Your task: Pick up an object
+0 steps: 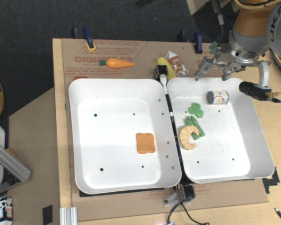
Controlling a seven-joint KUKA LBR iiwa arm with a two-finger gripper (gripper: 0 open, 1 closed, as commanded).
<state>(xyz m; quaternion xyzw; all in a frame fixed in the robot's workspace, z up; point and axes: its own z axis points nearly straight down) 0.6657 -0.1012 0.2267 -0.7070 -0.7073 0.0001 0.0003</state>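
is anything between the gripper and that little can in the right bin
Nothing visible. The gripper sits above the right bin's far edge, and the small can lies on its side just below it, apart from the green pieces.

2 bins (84, 125) glossy white plastic; bench (131, 50) matt cardboard.

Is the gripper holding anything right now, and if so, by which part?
Nothing is held. The gripper hangs open above the right bin's far edge, with nothing between its fingers.
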